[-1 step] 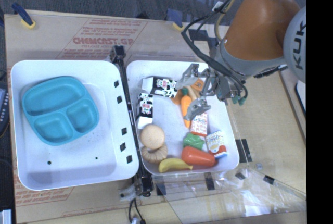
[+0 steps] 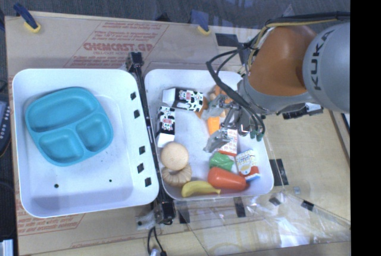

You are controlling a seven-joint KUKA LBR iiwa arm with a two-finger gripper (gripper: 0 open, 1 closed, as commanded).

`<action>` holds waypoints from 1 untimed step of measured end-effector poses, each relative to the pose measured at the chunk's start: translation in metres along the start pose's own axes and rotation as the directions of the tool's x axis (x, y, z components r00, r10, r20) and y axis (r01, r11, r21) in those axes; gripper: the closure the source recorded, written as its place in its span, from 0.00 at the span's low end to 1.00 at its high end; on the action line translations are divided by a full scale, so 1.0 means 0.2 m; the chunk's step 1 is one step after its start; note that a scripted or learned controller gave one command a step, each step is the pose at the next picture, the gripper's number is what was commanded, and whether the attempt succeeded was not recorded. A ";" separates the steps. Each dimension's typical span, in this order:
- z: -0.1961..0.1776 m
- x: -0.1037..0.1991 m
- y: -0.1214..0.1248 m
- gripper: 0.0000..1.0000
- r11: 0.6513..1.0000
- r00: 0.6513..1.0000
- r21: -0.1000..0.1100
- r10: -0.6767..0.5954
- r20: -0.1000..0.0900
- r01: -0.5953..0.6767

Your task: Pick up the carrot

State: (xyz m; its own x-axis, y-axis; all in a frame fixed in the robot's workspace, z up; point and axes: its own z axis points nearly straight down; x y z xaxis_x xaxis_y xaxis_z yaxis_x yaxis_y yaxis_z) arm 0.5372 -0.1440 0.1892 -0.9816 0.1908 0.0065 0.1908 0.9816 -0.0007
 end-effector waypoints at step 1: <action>0.49 -0.14 -0.05 0.00 0.996 0.996 -0.001 0.087 0.008 -0.087</action>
State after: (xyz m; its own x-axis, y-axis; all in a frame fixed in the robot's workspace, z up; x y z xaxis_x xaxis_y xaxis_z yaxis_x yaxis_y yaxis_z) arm 0.5620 -0.1595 0.0912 -0.9613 0.2755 -0.0015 0.2755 0.9613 0.0001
